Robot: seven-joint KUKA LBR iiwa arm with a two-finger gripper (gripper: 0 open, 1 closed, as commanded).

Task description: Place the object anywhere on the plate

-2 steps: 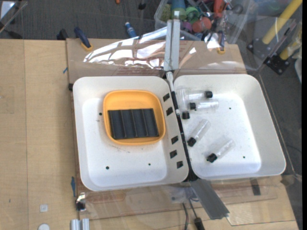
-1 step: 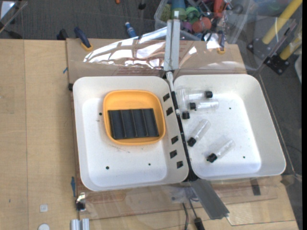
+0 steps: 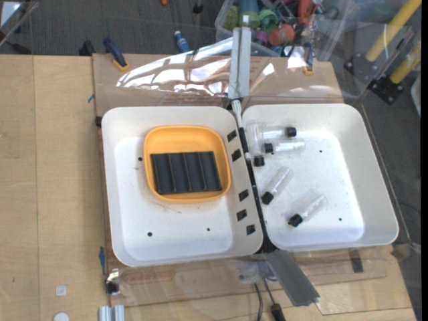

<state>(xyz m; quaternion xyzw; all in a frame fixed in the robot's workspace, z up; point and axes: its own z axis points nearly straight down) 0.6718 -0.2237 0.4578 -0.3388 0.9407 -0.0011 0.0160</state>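
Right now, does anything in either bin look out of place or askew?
Nothing looks spilled or damaged. The orange plate in the left bin already bears a ridged black insert. Four clear black-capped vials lie scattered at differing angles in the right bin, none upright.

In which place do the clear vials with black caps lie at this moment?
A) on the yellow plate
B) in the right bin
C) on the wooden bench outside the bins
B: the clear vials all lie on the floor of the right bin, while the yellow plate sits in the left bin.
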